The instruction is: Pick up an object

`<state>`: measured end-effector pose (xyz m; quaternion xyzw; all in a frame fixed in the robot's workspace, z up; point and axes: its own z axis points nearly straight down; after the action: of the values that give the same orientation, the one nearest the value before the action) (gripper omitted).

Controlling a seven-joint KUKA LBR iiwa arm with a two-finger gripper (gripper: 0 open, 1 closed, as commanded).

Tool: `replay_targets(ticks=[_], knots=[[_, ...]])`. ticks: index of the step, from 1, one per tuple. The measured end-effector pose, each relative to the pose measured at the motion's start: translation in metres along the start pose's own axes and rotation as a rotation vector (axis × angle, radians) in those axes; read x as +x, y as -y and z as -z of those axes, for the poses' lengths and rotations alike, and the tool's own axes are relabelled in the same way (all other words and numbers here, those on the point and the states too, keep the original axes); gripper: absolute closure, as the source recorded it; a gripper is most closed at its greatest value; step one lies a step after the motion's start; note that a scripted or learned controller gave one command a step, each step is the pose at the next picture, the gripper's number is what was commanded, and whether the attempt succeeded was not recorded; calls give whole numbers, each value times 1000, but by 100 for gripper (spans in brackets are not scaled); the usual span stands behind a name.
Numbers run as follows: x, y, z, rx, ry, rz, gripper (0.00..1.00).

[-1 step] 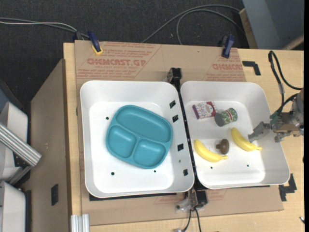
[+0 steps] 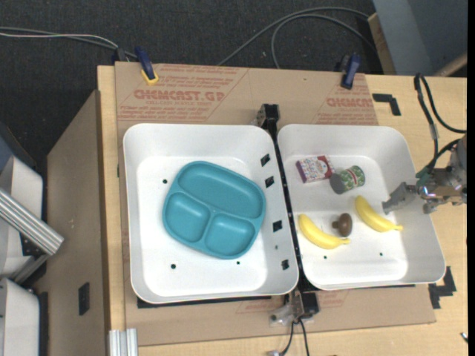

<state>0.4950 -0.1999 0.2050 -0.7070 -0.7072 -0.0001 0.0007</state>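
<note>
Claw (image 2: pixel 397 196) at the right rim of the right bin (image 2: pixel 415 262), entering from the view's right; arm's wrist hardware sits just behind it, over the bin's edge. A grey finger-like part juts toward the bin's interior, but whether the claw is apart or together can't be told at this res. Nothing seen between its tips, so judged not carrying anything.

Nearest candidate: banana A (image 2: pixel 377 215), lying just beside the claw, slightly toward the view's bottom and left of it. Long axis runs diagonally, upper-left to lower-right in view, i.e. roughly crossing the claw's line of approach. Judged the most likely target, since a short drop and small shift inward would put the claw over its middle; closing across the narrow width, perpendicular to that diagonal, looks best.

Further from the claw, same bin: brown fruit (image 2: pixel 342 224), then banana B (image 2: pixel 320 233) beyond it, near the divider; these two look touching or nearly so. Up-left of the claw: green can (image 2: pixel 348 178) on its side, next to a purple-labelled carton (image 2: pixel 313 169).

Left bin (image 2: pixel 141 199), well apart from the claw, holds a teal plate (image 2: pixel 214 209) w/ compartments. Both bins rest on the table (image 2: pixel 82 199).

Risk (judgement): banana A's curve and the nearby bin wall may crowd the outer finger.
</note>
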Motion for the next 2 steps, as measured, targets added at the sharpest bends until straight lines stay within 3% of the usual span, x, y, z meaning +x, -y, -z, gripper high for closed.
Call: replay_targets(ticks=[2], knots=[[1, -5, -114, 4, -2, -1, 0]])
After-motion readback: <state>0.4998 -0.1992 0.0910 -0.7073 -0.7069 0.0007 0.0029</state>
